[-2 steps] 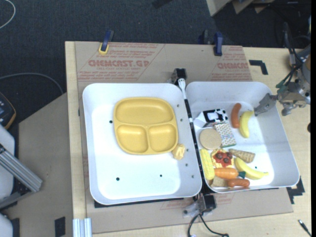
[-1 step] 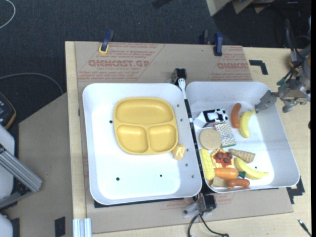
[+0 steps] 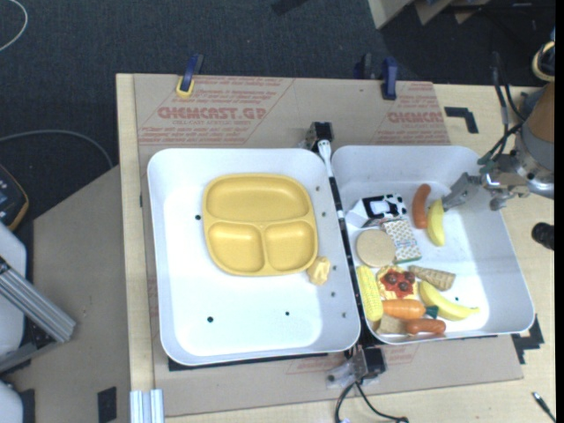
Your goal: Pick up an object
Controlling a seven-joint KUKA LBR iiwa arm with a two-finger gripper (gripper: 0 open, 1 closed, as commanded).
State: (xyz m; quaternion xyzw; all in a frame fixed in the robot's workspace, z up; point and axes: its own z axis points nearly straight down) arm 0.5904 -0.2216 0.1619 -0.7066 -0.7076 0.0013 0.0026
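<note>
My gripper (image 3: 477,198) hangs over the right part of the right bin (image 3: 493,263), reaching in from the right edge. It is open, and only white bin floor shows between its fingers. Its left fingertip (image 3: 451,197) ends just right of a small yellow banana (image 3: 435,222) and a red-orange sausage (image 3: 420,198). Below these lie a round tan cookie (image 3: 375,248), a patterned cracker (image 3: 403,239), a corn cob (image 3: 370,293), a pizza slice (image 3: 398,281), a carrot (image 3: 404,308), a larger banana (image 3: 444,301) and a hot dog (image 3: 421,327), crowded together at the bin's lower left.
The left bin (image 3: 176,263) holds a yellow divided plate (image 3: 260,222) and a small yellow piece (image 3: 319,271) by its right wall. A black-and-white card (image 3: 383,207) lies in the right bin. Bare floor shows at that bin's right side.
</note>
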